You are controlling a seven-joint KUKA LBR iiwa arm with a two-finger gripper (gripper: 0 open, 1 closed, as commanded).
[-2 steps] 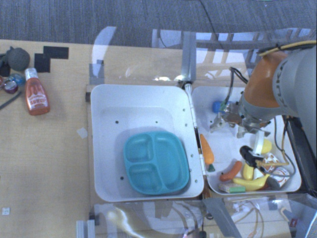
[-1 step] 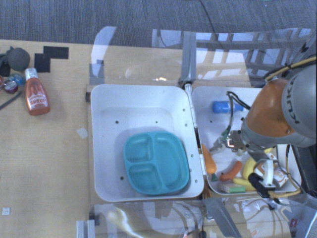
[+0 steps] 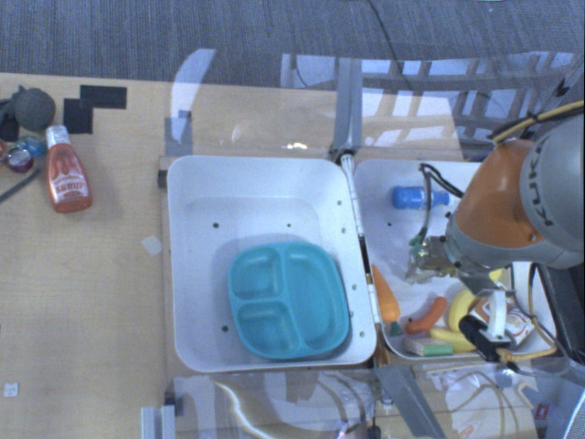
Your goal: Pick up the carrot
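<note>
1. We see our gripper (image 3: 422, 265) low in the right bin (image 3: 402, 176); we cannot tell its state.
2. The carrot (image 3: 385, 294) lies just beside it, against the bin's left wall, ungrasped.
3. Nearby lie a sausage (image 3: 427, 316) and banana (image 3: 461, 305); the blue cup (image 3: 409, 197) sits apart.
4. We judge reaching and lifting remain.

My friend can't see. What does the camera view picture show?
A grey and orange robot arm reaches over the right white bin, where a carrot lies by its left wall near a blue cylinder and other toy food. The left bin holds a teal divided plate.
</note>
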